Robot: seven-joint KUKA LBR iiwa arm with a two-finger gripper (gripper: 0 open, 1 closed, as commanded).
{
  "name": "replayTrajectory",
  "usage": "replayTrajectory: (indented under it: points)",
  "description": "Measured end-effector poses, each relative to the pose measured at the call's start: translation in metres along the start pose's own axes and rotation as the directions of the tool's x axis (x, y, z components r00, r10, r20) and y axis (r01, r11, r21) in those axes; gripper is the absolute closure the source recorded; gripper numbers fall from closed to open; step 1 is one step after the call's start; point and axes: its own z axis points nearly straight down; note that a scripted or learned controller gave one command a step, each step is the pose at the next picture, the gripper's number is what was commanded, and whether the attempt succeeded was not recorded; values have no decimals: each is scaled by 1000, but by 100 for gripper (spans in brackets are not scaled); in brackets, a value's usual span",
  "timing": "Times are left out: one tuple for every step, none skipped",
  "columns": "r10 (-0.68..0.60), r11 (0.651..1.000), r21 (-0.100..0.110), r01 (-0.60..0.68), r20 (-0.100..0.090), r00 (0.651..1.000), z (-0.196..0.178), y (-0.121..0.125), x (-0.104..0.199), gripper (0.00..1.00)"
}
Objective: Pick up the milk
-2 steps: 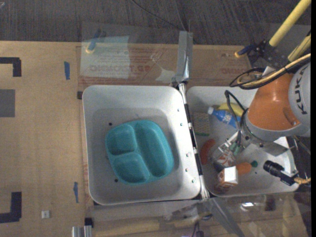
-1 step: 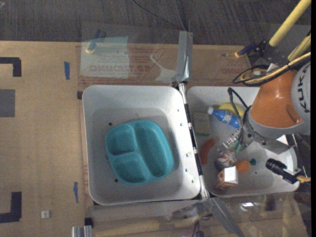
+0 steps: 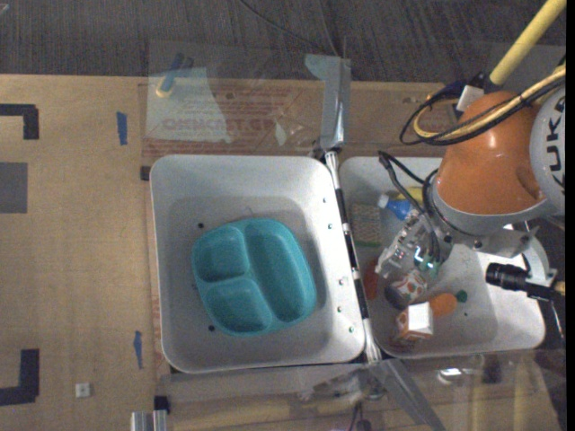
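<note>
In the right bin point(image 3: 503, 335), a small boxy carton point(image 3: 414, 323) that looks like the milk stands near the front left corner. My gripper point(image 3: 406, 260) hangs just behind it, low over the bin's left half, above a dark round object with a red-and-white checked top point(image 3: 404, 288). The carton lies a short way in front of the gripper and apart from it. Nothing visibly sits in the gripper.
An orange piece point(image 3: 443, 305) and a small green bit point(image 3: 461, 296) lie right of the carton. A blue-capped white bottle point(image 3: 395, 207) sits at the back, partly under the arm. The left bin point(image 3: 171, 241) holds a teal divided plate point(image 3: 254, 275). A metal divider point(image 3: 346, 259) separates the bins.
</note>
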Motion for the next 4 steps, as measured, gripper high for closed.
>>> replayTrajectory:
  points:
    - [2, 1000, 0, -2, 0, 1000, 0, -1, -1, 0]
    - [-70, 998, -1, 70, 0, 998, 79, -48, -52, 0]
    - [-63, 998, -3, 63, 1, 998, 71, -50, -54, 100]
    - [-63, 998, -3, 63, 1, 998, 71, -50, -54, 0]
